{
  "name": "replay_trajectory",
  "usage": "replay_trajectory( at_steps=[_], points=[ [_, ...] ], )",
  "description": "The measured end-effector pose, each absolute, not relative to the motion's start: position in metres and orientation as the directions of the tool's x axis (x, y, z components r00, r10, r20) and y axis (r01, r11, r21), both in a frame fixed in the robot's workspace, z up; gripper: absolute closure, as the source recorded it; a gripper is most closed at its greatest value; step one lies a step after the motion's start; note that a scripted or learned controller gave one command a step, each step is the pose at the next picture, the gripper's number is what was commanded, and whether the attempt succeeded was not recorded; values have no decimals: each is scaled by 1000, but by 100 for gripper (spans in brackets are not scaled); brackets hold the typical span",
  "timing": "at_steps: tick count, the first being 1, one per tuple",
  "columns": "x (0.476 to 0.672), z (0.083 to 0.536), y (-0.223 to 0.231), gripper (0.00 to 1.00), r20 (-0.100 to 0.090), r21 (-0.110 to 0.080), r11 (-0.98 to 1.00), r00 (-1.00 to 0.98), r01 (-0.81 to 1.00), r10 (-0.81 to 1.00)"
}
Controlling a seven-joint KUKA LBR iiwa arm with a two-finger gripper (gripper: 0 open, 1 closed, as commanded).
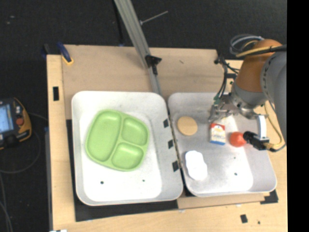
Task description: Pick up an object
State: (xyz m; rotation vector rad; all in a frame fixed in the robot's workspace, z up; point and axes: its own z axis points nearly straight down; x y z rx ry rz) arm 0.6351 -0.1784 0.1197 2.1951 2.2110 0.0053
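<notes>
Behind gripper (218, 114), half-hidden carton (217, 134)

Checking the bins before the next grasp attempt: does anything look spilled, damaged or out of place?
Nothing stands out. The green divided plate lies flat in the left bin. In the right bin, the tan disc, white object, small carton and orange object lie apart, nothing spilled.

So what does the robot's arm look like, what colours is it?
The arm is thick, round and grey, with a shiny orange band above its wrist. Thin cables loop over the top of it, and more run down towards the gripper, which is dark metal and small beside the fat arm. A white piece with a black part and a yellowish wire sticks out at its side.
</notes>
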Motion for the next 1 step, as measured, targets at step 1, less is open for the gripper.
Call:
replay_trajectory(
  at_steps=[1],
  points=[
    [628, 168, -174, 100, -1, 1, 4, -4, 1000, 1000]
  ],
)
